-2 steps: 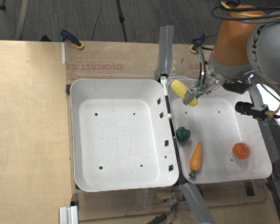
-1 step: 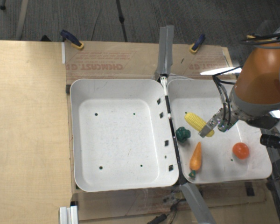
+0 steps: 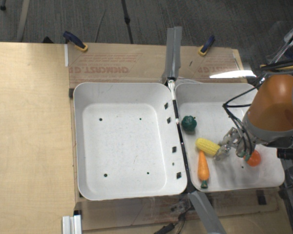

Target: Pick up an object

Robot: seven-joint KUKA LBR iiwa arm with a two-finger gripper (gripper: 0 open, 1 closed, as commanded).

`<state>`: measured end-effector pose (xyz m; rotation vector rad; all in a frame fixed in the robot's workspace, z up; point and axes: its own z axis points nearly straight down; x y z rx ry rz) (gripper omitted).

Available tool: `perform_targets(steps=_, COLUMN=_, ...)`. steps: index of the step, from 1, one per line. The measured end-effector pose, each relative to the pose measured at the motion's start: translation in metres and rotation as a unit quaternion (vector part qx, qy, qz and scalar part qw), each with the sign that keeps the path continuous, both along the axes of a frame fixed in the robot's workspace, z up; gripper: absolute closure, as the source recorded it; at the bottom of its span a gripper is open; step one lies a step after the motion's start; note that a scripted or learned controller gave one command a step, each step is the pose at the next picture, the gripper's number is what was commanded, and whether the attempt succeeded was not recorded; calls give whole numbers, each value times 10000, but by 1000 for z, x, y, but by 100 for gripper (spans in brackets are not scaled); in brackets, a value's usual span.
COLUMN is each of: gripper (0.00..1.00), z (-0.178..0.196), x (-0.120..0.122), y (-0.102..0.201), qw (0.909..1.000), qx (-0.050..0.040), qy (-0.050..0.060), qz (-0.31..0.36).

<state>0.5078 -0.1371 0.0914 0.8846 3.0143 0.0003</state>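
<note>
— Bench and bins?

— I log a wooden bench [image 3: 29, 130] with two white bins: left bin [image 3: 122, 94], right bin [image 3: 210, 101].

— Contents, right bin?

— Item one, green toy vegetable [image 3: 188, 123]. Item two, corn cob [image 3: 207, 146]. Item three, carrot [image 3: 203, 167] (just below the corn). Item four, small orange-red object [image 3: 254, 159], partly hidden by the arm.

— Gripper?

— Gripper [image 3: 225, 147] low over the right bin, at the corn's right end; whether its fingers are parted or closed, I cannot tell.

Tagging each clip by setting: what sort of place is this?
Probably a robotics lab workcell. A wooden bench carries two white bins, with clamps holding cardboard at its back edge; toy corn and a toy carrot lie beside the arm's tool.
</note>
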Motion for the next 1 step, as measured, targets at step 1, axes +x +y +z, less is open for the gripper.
perform_targets(steps=1, gripper=100, z=0, x=117, y=27, qw=9994, qx=-4, qy=41, qz=-357)
